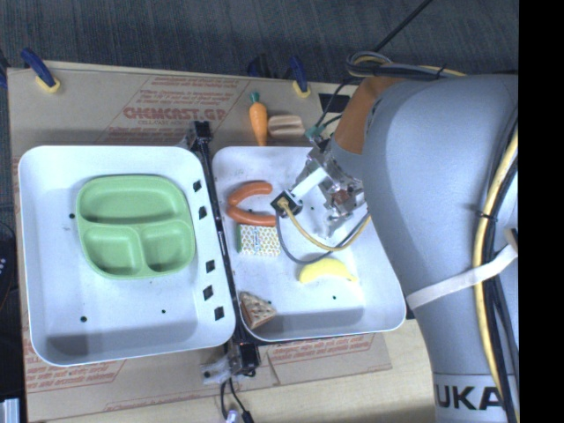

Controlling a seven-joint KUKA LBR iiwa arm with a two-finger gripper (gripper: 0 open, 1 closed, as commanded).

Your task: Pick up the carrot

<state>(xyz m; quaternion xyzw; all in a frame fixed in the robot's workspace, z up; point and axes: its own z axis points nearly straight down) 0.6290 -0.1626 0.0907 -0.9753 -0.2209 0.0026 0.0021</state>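
The carrot [257, 122], orange with a green top, lies on the cardboard just behind the right bin [374, 302], outside its back rim. My gripper [339, 198] hangs over the middle of the right bin, well in front of and to the right of the carrot and apart from it. The big grey arm and its orange band cover the bin's right side. Nothing is seen held in the gripper.
A tan bread-like piece [285, 128] sits right beside the carrot. In the right bin lie a curved orange sausage [249, 195], a patterned block [259, 240], a banana [327, 272] and a toast slice [256, 307]. A green divided plate [137, 224] lies in the left bin [44, 324].
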